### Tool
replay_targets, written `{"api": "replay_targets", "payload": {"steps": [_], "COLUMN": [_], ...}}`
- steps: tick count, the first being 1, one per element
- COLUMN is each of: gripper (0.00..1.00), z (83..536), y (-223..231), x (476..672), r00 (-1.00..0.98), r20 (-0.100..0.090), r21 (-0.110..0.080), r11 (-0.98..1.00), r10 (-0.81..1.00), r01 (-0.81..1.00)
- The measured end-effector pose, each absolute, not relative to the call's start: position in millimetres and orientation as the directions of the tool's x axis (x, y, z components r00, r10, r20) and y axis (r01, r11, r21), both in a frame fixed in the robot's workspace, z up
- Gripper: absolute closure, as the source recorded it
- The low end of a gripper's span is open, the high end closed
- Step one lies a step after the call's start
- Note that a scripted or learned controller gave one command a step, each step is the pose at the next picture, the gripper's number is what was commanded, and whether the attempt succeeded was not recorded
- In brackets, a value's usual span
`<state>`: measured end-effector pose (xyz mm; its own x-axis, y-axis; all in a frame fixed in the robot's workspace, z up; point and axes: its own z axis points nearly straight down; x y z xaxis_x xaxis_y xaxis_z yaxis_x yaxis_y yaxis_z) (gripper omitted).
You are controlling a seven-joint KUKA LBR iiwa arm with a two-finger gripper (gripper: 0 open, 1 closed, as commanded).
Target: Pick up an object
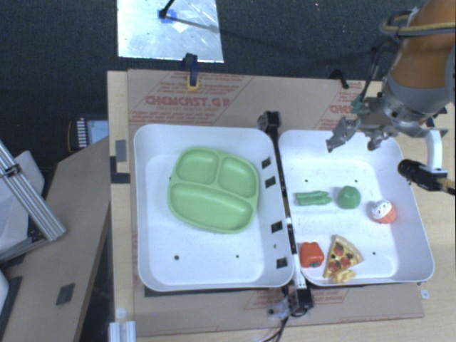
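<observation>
Objects for picking lie in the right bin point(406, 191), all in its nearer half: a green stick-shaped piece point(312, 198) lying flat, a round green ball-like piece point(348, 197) just beside it, a small white and orange rounded toy point(382, 211) near the right wall, a red pepper-like piece point(311, 254) close to the central divider, and a pizza slice point(342, 257) just beside that, near the front rim. The far half of this bin's smooth white floor is bare, giving room beneath the gripper point(354, 138), which hangs over the bin's far edge, apart from every item. Its two fingers are spread, with nothing between them. The left bin point(153, 262) holds a pale green divided plate point(213, 189), glossy, with rounded corners and three compartments, sitting roughly in the middle with bare floor all round. Both bins rest on a brown cardboard sheet point(235, 95).
</observation>
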<state>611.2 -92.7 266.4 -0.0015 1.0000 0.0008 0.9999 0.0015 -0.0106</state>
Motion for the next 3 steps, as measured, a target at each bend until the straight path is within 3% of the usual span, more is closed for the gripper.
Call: {"api": "replay_targets", "payload": {"steps": [1, 3], "gripper": [0.00, 0.00], "z": [273, 174], "y": [-93, -89], "x": [613.1, 622.3], "r00": [-0.003, -0.002], "r20": [-0.001, 0.000], "r21": [0.002, 0.000], "r11": [0.003, 0.002], "r10": [1.000, 1.000], "r01": [1.000, 1.000]}}
